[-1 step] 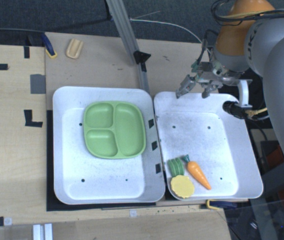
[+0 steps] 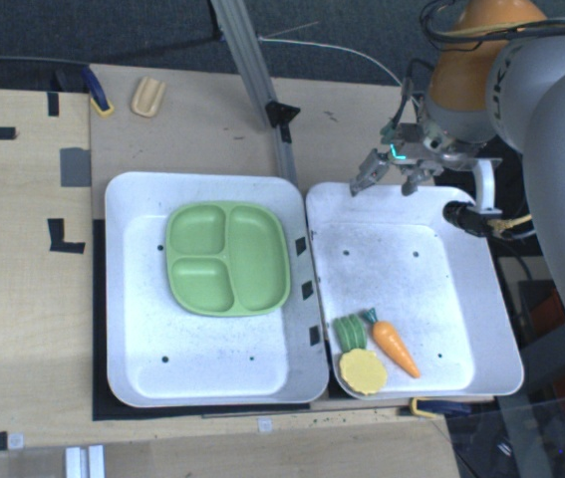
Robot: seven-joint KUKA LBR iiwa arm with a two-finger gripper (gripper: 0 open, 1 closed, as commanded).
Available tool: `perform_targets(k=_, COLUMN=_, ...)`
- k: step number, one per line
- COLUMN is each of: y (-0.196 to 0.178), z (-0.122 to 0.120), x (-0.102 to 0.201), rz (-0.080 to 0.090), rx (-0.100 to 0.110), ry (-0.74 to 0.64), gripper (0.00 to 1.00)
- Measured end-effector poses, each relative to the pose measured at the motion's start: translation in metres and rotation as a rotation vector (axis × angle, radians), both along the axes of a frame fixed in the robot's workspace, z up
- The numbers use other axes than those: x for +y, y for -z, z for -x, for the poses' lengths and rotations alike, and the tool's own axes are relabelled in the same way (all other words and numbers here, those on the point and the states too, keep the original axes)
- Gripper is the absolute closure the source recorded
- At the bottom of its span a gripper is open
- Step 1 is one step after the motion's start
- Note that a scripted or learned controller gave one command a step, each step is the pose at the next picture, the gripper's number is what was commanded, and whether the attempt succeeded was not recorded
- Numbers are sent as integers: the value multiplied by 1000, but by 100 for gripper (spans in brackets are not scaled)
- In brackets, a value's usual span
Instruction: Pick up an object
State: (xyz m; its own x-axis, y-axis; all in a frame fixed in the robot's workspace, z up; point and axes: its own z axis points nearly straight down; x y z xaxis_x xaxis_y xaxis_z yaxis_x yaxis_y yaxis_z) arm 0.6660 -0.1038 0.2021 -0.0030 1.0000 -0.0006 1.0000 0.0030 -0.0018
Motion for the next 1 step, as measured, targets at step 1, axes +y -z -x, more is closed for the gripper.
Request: perform_targets(k=1, y=48, z=5, x=9, rz=0, rx=0, ry=1, gripper=0)
